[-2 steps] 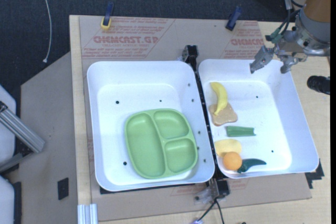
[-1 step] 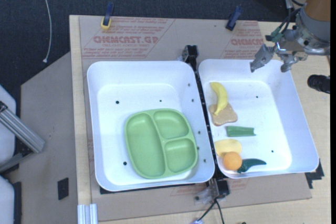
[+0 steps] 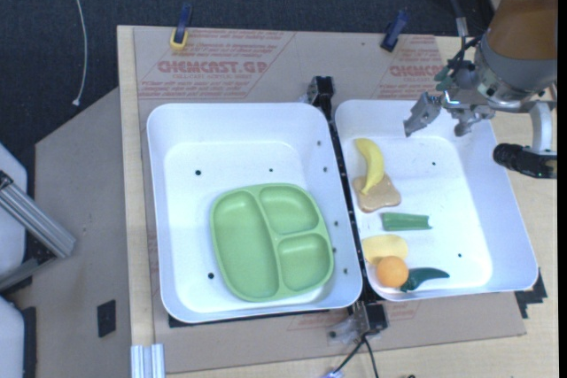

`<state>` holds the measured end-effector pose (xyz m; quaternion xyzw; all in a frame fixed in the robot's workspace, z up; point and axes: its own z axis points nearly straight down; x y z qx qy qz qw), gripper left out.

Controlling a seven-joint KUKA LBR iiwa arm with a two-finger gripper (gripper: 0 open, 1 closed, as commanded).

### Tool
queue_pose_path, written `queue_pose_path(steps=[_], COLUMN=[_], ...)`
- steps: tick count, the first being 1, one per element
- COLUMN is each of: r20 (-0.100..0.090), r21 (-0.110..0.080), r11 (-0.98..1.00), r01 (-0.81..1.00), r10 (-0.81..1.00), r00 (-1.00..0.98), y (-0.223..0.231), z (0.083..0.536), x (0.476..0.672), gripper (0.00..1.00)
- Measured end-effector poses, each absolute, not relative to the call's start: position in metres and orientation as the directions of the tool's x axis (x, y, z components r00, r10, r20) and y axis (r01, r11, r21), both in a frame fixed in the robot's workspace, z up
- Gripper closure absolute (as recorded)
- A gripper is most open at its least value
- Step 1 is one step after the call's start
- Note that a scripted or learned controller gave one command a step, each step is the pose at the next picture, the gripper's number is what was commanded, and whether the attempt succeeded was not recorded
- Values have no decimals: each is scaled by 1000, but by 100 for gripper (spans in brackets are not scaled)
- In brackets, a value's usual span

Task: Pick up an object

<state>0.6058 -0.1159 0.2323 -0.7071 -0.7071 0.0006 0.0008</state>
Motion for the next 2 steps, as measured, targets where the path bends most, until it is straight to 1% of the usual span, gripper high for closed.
queue_pose_path(steps=[1, 2], r20=[1, 1], r21=[-6, -7], r11=[0, 0], r01=[1000, 1000], r10=[1000, 1000], r00=[0, 0], y=[-114, -109], z=[189, 144], x=[608, 603], gripper=[0, 0])
